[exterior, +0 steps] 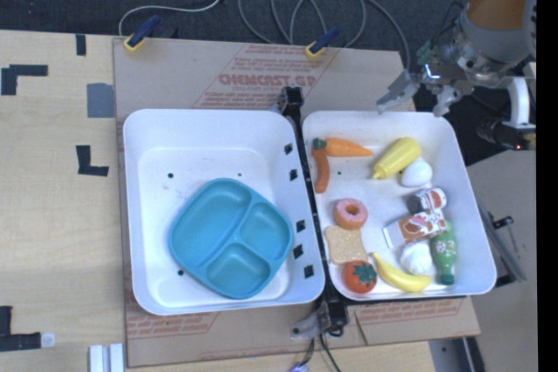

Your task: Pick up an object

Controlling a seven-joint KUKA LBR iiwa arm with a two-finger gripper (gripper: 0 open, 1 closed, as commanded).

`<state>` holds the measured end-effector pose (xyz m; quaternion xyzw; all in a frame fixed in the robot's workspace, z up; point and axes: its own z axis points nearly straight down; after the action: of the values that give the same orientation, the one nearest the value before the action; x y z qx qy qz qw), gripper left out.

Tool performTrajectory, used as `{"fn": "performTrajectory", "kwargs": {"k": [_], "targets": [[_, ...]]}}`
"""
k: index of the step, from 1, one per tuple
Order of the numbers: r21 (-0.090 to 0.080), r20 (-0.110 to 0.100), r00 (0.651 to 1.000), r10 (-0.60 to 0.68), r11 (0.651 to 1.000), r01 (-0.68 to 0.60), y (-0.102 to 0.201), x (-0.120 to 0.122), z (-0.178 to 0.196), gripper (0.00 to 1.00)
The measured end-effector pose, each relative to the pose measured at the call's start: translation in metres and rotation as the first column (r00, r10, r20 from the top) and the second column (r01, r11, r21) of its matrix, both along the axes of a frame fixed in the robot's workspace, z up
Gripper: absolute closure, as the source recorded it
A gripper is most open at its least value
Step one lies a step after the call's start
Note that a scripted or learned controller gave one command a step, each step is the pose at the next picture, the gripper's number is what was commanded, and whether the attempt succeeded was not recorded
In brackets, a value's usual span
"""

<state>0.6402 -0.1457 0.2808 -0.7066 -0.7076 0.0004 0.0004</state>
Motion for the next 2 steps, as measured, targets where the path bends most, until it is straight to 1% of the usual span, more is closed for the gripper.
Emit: {"fn": "performTrajectory", "kwargs": {"k": [1, 2], "targets": [[0.002, -0.010, 1.000, 0.001, 1.000, -0.001, 0.030, -0.065, -0.198, 0.00], [-0.005, 0.009, 1.000, -0.004, 1.000, 0.004, 0.051, -0.131, -0.194, 0.00]]}}
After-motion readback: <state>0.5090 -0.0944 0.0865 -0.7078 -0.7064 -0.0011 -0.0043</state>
